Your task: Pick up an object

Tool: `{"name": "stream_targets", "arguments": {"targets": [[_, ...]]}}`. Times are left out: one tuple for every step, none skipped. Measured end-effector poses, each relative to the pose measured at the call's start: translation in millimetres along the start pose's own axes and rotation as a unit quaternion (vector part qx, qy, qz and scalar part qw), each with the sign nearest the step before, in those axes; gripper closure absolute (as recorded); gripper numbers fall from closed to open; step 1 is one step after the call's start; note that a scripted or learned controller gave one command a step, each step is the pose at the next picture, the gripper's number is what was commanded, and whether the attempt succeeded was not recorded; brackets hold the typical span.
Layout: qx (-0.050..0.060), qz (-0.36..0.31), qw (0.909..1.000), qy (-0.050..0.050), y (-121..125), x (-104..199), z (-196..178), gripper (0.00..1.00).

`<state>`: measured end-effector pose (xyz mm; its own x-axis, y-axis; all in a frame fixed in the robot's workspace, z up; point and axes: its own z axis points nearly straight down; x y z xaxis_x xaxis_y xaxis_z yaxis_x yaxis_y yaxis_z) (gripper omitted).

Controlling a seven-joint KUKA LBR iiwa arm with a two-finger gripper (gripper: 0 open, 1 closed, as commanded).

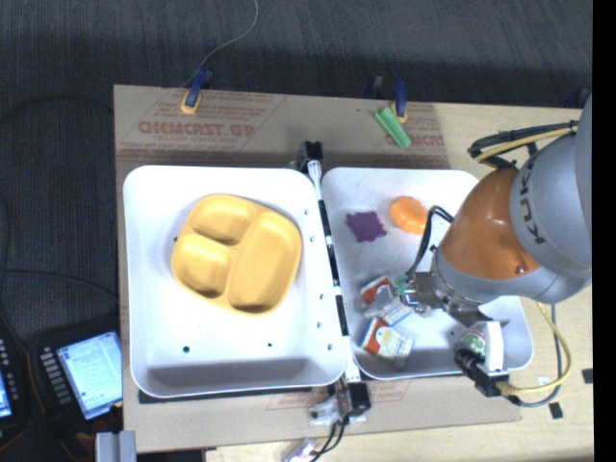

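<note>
Camera view, looking down at a slant. Two shallow white bins sit side by side on a tan tabletop (452,123) with a cardboard sheet under them.

Left bin (144,258): holds one yellow three-compartment tray (238,252), lying centre-left of the frame, tilted a little, well apart from the bin walls.

Right bin (462,179): a small purple piece (366,225) in the upper part, near the dividing wall; an orange rounded object (407,213) just to its right, near the top wall. Lower in the bin, a cluster of small white and red packets (385,335), one near the bottom rim, another just above it beside the wrist.

Arm: enters from the right of the frame, grey body with the orange band (486,239) over the right bin. The gripper (419,292) appears to be pointed down into the lower middle of the right bin, close to the upper packet (377,290). The wrist covers the fingers from this angle; cannot tell how the jaws stand, nor whether anything is between them.

A green clip (393,126) lies on the tabletop above the right bin; a blue clamp (195,89) at the cardboard's top edge, upper left. A small lit screen (89,364) sits at lower left, off the tabletop.
</note>
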<state>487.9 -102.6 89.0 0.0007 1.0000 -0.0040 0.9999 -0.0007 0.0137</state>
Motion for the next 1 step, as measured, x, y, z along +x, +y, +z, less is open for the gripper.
{"name": "stream_targets", "arguments": {"targets": [[-0.001, 0.000, 1.0000, 0.000, 1.1, -0.5, -10.2, 1.00]]}}
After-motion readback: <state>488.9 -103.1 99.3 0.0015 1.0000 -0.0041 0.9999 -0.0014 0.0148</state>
